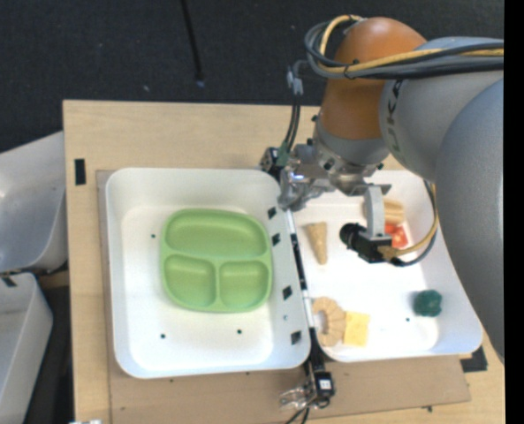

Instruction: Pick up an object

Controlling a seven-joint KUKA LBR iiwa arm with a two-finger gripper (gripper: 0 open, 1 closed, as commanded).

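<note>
Looking at the jaws down low in the right bin (394, 347), I honestly can't tell how wide they're set or whether anything is in them, because the wrist and its cable loop cover that spot. Closest candidate is a red-orange piece (398, 233), glossy like toy plastic, sitting right against the far side of the jaws from the bin divider. It's half hidden, so I wouldn't call it grabbed. On the other side, toward the left bin (138, 343), a tan cone (318, 241) lies on its side, matte and tapered. Further out toward the front rim there's a lumpy bread-like chunk (328, 314) touching a flat yellow square (357, 329), and a small dark green lump (428, 303) sits off on its own. My worry: the red-orange piece looks slick and is sitting off to one side instead of centred, so a close could just nudge it away or clip its edge. The cone would probably roll or squirt out too. Way past the divider, a smooth green divided plate (216, 259) rests in the left bin, and both bins are on a pale wood worktop (182, 117).
</note>
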